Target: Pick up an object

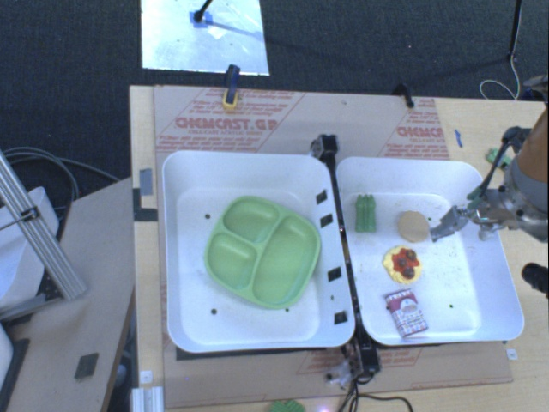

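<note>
Nearest the camera, a small red packet lay in the right bin, with a yellow and red toy pizza just above it. Farther back sat a tan round cookie and a green ridged piece. Just right of the cookie hung the gripper, its grip impossible to judge. A green divided plate lay in the left bin.

Divided plate in left bin
</note>
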`<state>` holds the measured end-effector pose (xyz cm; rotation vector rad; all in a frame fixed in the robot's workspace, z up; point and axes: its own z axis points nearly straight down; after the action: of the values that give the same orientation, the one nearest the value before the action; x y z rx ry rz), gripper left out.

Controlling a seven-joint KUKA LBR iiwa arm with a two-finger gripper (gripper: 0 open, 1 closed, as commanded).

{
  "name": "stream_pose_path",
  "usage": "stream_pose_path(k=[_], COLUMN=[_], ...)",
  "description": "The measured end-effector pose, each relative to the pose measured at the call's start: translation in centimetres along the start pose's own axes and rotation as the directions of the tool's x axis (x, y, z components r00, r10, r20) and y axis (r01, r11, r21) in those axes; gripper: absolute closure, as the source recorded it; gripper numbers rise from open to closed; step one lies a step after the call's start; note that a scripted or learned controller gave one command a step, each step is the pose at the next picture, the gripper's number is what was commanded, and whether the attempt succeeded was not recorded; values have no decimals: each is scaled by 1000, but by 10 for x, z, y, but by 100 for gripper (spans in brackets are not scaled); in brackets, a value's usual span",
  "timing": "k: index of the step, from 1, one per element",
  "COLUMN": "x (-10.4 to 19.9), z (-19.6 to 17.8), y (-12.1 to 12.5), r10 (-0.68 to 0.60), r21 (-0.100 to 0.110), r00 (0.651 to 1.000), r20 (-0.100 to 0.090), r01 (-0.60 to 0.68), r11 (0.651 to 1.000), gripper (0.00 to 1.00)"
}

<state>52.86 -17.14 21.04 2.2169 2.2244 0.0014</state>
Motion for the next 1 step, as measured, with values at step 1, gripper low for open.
stream_pose_path(k=[1], x=[41], z=[105], y=[-3], r10=[-4], r21=[10], r00=[1000], r20=[-5], r01=[4], r11=[1000], gripper=[0])
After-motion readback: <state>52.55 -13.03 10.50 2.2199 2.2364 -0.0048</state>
